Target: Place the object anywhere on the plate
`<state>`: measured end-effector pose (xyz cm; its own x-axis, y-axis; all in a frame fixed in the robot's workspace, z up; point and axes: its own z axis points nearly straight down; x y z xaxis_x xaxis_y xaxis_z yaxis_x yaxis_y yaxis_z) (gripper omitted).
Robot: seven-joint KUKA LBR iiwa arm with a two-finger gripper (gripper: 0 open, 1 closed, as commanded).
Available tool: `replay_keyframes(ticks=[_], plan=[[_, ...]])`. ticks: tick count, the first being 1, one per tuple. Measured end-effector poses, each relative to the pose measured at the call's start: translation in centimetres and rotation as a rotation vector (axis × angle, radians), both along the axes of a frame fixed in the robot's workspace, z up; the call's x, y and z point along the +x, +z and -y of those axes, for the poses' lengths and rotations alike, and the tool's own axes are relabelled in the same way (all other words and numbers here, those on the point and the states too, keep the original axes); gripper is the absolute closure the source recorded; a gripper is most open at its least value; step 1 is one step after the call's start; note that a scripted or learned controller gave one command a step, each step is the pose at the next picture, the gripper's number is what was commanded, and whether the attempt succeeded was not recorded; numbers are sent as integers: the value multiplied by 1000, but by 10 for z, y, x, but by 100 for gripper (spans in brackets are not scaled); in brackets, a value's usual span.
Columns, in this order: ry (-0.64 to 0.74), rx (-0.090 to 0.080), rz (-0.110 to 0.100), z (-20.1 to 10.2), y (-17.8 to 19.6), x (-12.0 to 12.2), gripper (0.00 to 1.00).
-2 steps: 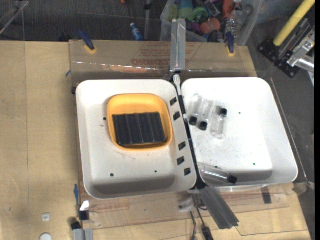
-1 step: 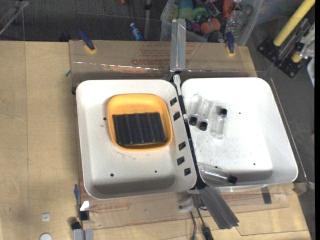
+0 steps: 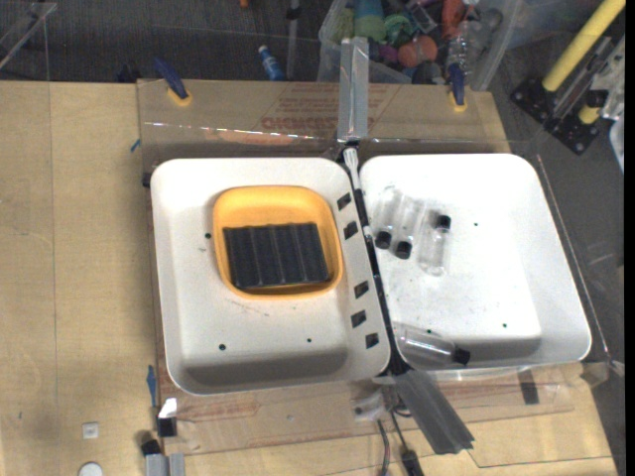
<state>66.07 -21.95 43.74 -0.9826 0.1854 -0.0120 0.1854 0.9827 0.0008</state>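
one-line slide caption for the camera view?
Orange plate carrying a dark ridged block in the left bin; small clear vials with black caps in the right bin.

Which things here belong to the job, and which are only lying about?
For the job:
- yellow plate in left bin
- clear vials in right bin

Lying about:
- dark ridged block on the plate
- box of toys
- blue clamps

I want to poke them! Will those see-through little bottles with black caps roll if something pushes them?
Probably. The bottles lie on their sides in the right bin, so they may well roll. They look clear and small, likely light and slippery. Glass or plastic, I cannot tell.
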Motion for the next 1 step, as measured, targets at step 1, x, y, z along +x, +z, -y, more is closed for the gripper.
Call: replay_keyframes(ticks=[1], plan=[[362,-1,-4,2,0,-3,100]])
